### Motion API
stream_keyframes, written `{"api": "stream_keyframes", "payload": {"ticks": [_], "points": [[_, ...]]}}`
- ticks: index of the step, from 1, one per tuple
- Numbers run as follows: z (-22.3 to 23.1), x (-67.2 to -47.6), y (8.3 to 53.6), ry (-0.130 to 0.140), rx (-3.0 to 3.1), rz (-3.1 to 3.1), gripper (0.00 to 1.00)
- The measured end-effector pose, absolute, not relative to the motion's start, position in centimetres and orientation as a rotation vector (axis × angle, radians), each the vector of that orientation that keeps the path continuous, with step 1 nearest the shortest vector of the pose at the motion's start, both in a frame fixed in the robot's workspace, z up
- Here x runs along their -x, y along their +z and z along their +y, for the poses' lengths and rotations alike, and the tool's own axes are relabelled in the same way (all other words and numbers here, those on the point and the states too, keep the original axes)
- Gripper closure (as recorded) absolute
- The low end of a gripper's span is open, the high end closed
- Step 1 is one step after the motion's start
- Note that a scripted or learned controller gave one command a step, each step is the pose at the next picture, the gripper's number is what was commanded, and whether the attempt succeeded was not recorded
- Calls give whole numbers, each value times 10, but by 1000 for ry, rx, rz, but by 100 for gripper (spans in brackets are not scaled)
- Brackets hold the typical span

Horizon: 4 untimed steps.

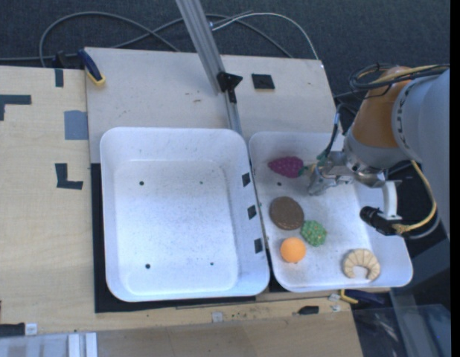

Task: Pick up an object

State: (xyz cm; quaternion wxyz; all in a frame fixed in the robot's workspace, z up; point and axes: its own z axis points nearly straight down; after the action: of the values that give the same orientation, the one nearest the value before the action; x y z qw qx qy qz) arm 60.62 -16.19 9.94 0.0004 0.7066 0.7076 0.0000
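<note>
5 small items lie in the right bin (400,268): a purple grape bunch (286,166), a brown round disc (287,213), a green knobbly piece (313,233), an orange ball (293,251) and a pale croissant (362,264). We see the left bin (111,199) beside it on the bench (36,199). Our claw (318,183) sits low in the right bin, just beside the grape bunch and apart from the other 4; we cannot tell its state from this slant, and nothing shows gripped in it. We judge the grape bunch the nearest target. It looks like light toy food, probably stiff plastic, bumpy and rounded, so it may roll or squirt sideways. We would close across its narrow middle.
</note>
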Motion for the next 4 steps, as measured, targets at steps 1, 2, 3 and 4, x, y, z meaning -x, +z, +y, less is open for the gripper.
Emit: {"api": "stream_keyframes", "payload": {"ticks": [1,2,3,4], "points": [[-172,-610,151,3,-2218,2219,100],[-177,-605,196,3,-2219,2220,100],[-186,-610,248,3,-2218,2219,100],[-133,-601,251,2,-2217,2227,100]]}}
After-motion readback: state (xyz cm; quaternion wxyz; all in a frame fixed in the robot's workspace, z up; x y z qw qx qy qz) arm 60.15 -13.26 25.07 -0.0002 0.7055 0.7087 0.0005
